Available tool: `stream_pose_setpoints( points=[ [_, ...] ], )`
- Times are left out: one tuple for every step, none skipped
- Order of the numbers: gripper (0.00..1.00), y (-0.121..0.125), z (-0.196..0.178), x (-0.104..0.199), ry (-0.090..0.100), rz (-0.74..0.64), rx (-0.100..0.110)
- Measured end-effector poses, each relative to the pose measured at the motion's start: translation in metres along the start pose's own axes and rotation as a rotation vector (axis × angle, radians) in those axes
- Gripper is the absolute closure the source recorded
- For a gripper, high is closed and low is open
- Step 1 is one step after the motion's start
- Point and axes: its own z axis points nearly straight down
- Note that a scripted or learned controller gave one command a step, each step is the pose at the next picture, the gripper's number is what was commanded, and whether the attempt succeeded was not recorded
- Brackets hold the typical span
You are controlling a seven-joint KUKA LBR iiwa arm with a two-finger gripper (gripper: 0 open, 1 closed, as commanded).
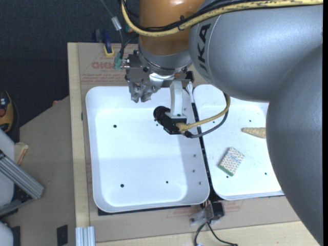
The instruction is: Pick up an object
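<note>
The tool (139,92) hangs over the far edge of the left bin (102,188), below the orange band (169,14) of the grey arm (266,50). Its short grey fingers (136,94) point down at the bin's back rim; whether they are spread or closed cannot be told, and nothing shows between them. Just to the tool's right a black fitting (166,119) with a tan cable (212,119) hangs over the inner edge of the left bin.

The objects lie well apart from the tool, in the right bin (241,191). A small flat packet (231,161), pale with a green edge, rests tilted on the bin floor near the dividing wall. A tan, tapered piece (254,132) lies beyond it, partly hidden by the arm.

The left bin's white floor bears a few small dark dots (115,126). Both bins sit side by side on a brown board (82,137) on the tabletop.
</note>
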Motion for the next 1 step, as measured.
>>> stream_pose_setpoints(
  points=[
    [1.00,0.0004,-0.0102,0.0002,0.001,0.000,-0.002]
  ],
)
